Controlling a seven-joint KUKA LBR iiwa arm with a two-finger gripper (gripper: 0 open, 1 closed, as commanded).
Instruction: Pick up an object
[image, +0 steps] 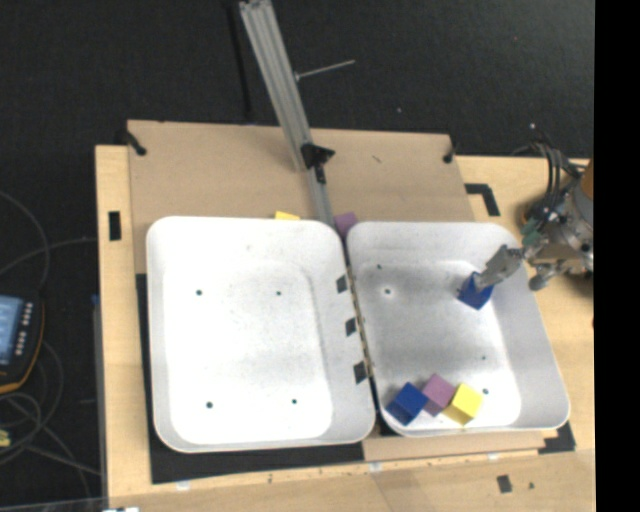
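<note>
My gripper (513, 279) hangs over the right edge of the right bin (520, 330), and its jaws stand open. A blue block (475, 293) lies at the tip of the left finger (497, 266), touching or just under it and not between the two fingers. At that bin's front edge sit three small cubes side by side: a blue cube (408, 402), a purple cube (438, 391) and a yellow cube (465, 403).
The left bin (245, 330) adjoins the right one along a hinged seam. Behind the bins' back rims lie a yellow block (287, 215) and a purple block (345, 222). A slanted metal pole (285, 90) rises from the back centre. Cables and a handheld device (15, 340) are at the far left.
</note>
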